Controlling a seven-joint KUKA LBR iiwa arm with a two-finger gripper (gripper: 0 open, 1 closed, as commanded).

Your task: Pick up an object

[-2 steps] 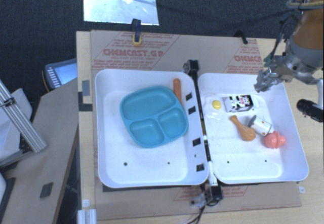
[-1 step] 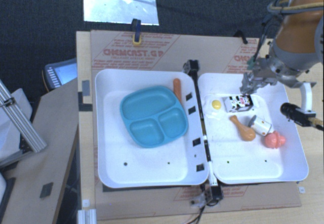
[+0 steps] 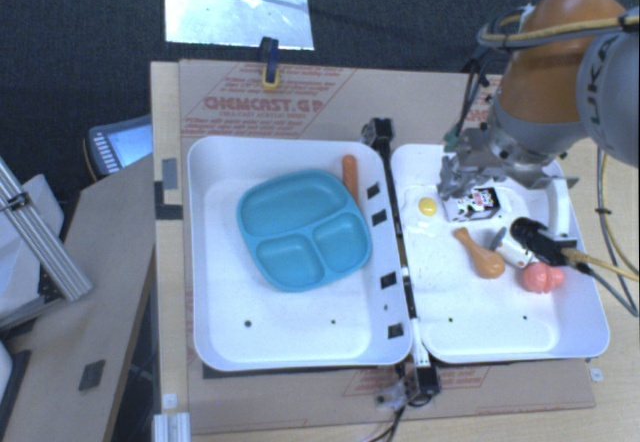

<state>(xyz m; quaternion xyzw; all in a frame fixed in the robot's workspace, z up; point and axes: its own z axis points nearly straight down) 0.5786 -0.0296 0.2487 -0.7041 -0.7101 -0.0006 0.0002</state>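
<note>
The right bin [image 3: 500,330] holds several small toys. A fried egg with a yellow yolk [image 3: 427,206] lies near its left wall. A small white carton with black and red print [image 3: 482,202] sits at the back, a tan drumstick [image 3: 480,254] lies in the middle, and a pink lump [image 3: 541,277] is to the right. My gripper [image 3: 458,192] hangs low over the back of this bin, between the egg and the carton and touching or just above the carton's left edge. Nothing visibly sits in it.
The left bin [image 3: 230,320] carries a blue divided plate [image 3: 303,228] and an orange sausage-like stick [image 3: 350,176] at the plate's back right corner. A black-clipped divider [image 3: 390,220] joins the bins. The arm's orange-banded body [image 3: 560,40] looms over the right bin's back.
</note>
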